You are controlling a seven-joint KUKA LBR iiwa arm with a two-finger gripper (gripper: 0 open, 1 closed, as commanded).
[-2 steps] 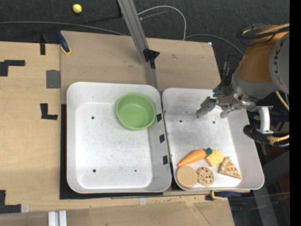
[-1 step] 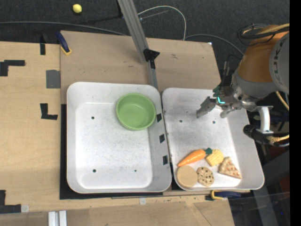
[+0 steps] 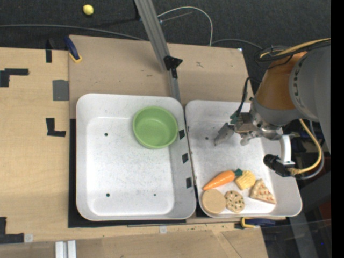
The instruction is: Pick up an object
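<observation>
In the right bin (image 3: 204, 117), along its near edge, lie an orange carrot (image 3: 219, 180), a yellow corn piece (image 3: 245, 179), a pizza slice (image 3: 263, 192), a chocolate-chip cookie (image 3: 234, 201) and a round tan disc (image 3: 213, 201). A green bowl (image 3: 155, 127) sits upright at the back right of the left bin (image 3: 107, 160). My gripper (image 3: 234, 138) hangs over the middle of the right bin, above and behind the food pieces. Its two fingers stand spread apart, open, with nothing between them.
A grey slanted pole (image 3: 153, 28) reaches down to the bins' back edge where they meet. Cables (image 3: 309, 160) loop off the wrist at the right. A small yellow ball (image 3: 88, 9) lies on the dark floor at the far back.
</observation>
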